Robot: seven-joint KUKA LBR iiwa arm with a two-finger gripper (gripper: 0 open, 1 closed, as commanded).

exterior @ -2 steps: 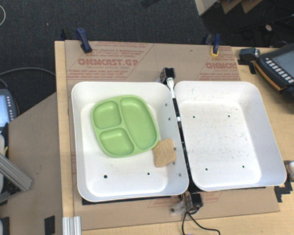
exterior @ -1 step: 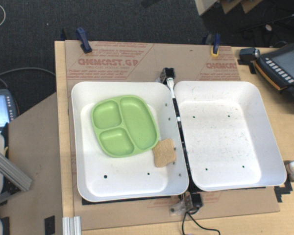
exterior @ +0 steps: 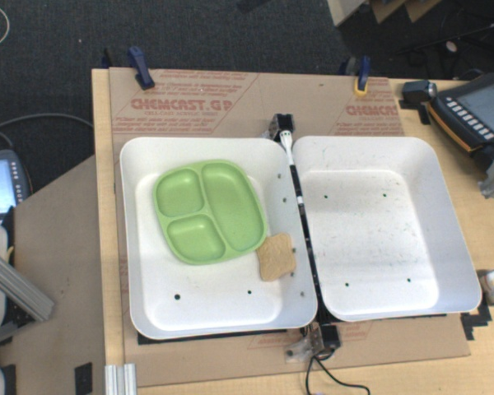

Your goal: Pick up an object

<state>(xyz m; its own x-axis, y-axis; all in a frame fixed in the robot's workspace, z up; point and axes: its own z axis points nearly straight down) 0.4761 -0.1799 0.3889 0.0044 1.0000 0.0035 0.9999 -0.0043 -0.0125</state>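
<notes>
two white bins sit side by side on a brown board (exterior: 230,97). the left bin (exterior: 140,220) has a green plate with three parts (exterior: 208,212) in it. a small tan sponge piece (exterior: 276,257) lies by the plate's lower right edge, near the bin's right wall. the right bin (exterior: 379,220) has only tiny dark specks. i cannot tell how the pincer stands.

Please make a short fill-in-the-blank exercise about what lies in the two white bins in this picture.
1. The green plate lies in the ____ bin of the camera view.
2. The green plate has ____ compartments.
3. The tan sponge-like piece lies at the plate's lower ____ corner.
4. Blue clamps hold the ____ edge of the board.

Missing words: left; three; right; far
</notes>
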